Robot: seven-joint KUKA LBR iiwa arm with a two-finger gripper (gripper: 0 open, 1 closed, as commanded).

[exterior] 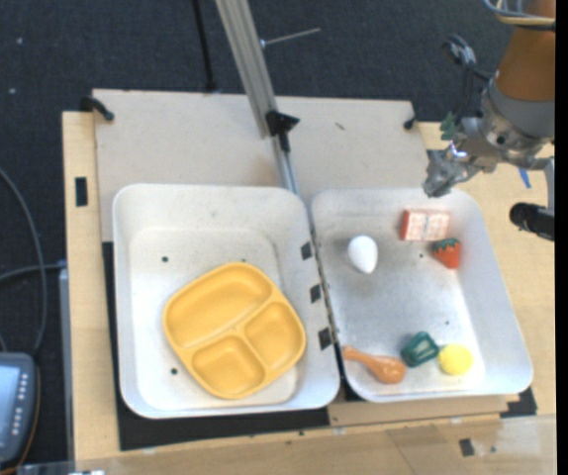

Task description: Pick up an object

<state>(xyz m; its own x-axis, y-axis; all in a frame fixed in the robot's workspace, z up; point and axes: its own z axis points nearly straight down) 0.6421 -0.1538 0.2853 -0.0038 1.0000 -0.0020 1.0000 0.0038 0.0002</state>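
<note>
Two white bins sit side by side on the tabletop (86, 265). The left bin (141, 216) holds one yellow plate (233, 328) with three sections. The right bin (403, 285) holds six small things. Take the one white egg (363, 253) as the marker: it lies near the top middle of that bin. To its right is one pink box (425, 226), and just below the box is one red strawberry (447, 252). Down low, well below the egg, are one orange spoon-shaped toy (375, 363), one green block (420, 348) and one yellow ball (454, 360), in a row. The tool (440, 178) hangs above the box, up and right of the egg, at the bin's top edge. It carries nothing, and I cannot tell if it is spread or closed.
</note>
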